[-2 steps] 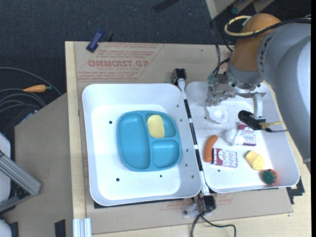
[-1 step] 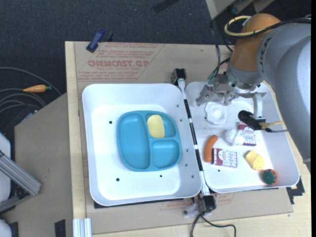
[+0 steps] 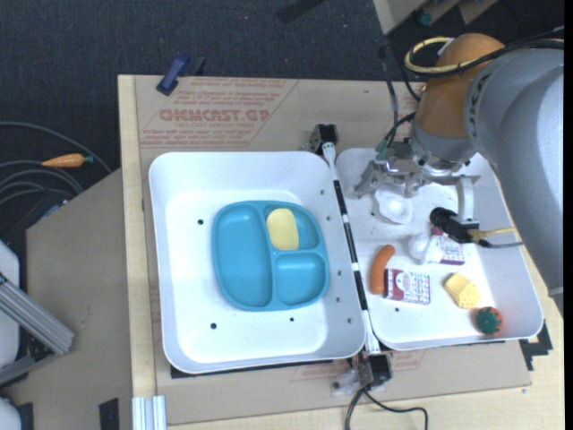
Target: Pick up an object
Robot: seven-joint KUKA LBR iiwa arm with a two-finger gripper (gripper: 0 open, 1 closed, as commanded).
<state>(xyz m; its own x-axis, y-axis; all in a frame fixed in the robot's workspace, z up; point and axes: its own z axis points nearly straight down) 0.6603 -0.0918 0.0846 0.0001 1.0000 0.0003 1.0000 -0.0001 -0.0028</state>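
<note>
My gripper [image 3: 392,186] hangs over the back left part of the right bin [image 3: 515,316], its fingers spread open with nothing between them. A small white rounded object [image 3: 392,209] lies just in front of and below it. Further forward in that bin lie an orange-red sausage [image 3: 382,260], a red and white packet [image 3: 408,287], a white and pink packet [image 3: 445,250], a yellow block [image 3: 461,289] and a small red and green fruit [image 3: 487,320].
The left bin [image 3: 179,267] holds a blue divided plate [image 3: 242,258] with a yellow piece [image 3: 283,228] in its back right compartment. The divider between the bins [image 3: 345,231] runs just left of the gripper. The grey arm [image 3: 528,124] covers the right bin's back right.
</note>
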